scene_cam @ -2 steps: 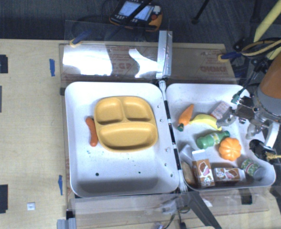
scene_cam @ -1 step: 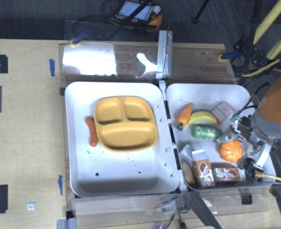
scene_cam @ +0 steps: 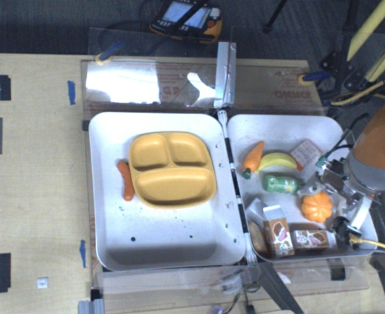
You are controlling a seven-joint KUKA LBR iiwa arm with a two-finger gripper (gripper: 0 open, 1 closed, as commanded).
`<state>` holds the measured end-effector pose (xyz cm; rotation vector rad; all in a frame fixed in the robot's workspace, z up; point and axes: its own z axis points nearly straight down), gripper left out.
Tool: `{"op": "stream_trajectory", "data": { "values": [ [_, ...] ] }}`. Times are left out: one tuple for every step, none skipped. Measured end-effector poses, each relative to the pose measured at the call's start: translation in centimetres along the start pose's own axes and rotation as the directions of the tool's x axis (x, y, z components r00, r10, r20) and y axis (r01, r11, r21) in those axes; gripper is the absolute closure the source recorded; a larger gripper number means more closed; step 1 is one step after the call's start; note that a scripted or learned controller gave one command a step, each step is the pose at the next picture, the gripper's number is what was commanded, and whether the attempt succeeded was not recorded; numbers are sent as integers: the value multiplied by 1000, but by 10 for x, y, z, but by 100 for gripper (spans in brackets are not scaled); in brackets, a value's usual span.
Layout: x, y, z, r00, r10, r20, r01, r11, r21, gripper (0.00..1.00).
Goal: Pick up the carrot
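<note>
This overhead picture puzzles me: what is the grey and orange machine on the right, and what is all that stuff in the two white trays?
You are looking down from a fixed camera above a bench. The grey and orange shape is a robot arm reaching in; its gripper hangs over the right bin. That bin holds toy food: a carrot, a banana, a green bottle, a small orange pumpkin, and a brown carton. The left bin holds a yellow divided plate with an orange sausage beside it. The carrot lies untouched, apart from the gripper.
</note>
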<state>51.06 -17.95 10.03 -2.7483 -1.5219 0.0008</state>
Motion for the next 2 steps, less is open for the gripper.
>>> {"op": "stream_trajectory", "data": {
  "values": [
    [-1,0,-9,1000,2,1,-2,1000,0,100],
    [41,0,-86,997,80,0,-80,997,1,100]
  ]
}}
